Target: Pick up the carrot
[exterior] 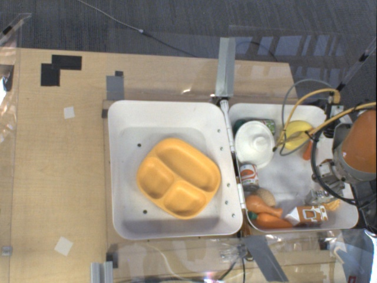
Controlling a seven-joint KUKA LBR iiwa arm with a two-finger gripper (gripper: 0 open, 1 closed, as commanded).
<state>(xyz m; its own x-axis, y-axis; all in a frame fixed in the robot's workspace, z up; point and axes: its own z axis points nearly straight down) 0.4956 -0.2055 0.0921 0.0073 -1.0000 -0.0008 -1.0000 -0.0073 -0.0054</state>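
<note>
Looked down on a pale wooden surface (65,175) against dark ribbed flooring (177,10). Found a glossy yellow three-compartment plate (178,177) in the left bin (118,217). Spotted the smooth, tapered carrot (262,204) at the right bin's (347,220) near-left corner. Could not tell the pincer's (325,188) state.

One fixed camera above the bench, looking down at a slant.

You see everything from a single high viewpoint, tilted so the dark floor shows beyond the wooden bench (59,175) at the top of the view. Take the left bin (123,217) as your landmark: it sits just below centre, at middle distance, whole within the view. The right bin (347,220) touches its right side and runs nearly to the edge. The arm (359,149) enters from the right of that. There is no second view to overlap with this one.
</note>
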